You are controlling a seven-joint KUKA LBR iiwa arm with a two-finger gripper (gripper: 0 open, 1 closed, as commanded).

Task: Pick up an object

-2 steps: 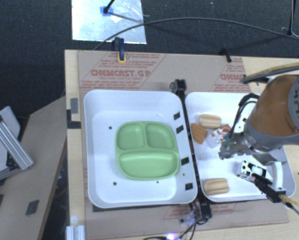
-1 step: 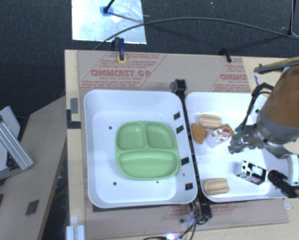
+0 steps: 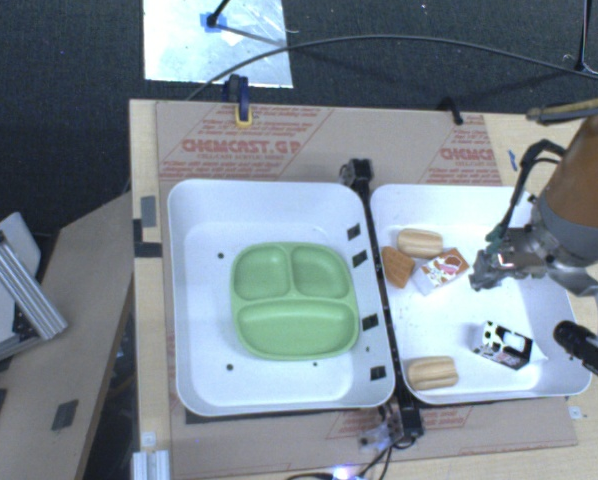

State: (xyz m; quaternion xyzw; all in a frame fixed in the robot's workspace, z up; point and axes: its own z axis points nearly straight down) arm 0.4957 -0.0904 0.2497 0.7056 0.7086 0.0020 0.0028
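Snack packet [image 3: 442, 268], small, red and white, lies in my right bin [image 3: 559, 368] between an orange wedge [image 3: 398, 266] and my claw [image 3: 484, 268], which sits just beside it, but I cannot tell how wide it is.

camera view: fixed above, looking down at a slant | frames both shallow white plastic bins [image 3: 194, 268] on cardboard-topped bench [image 3: 279, 138] | arm enters from right
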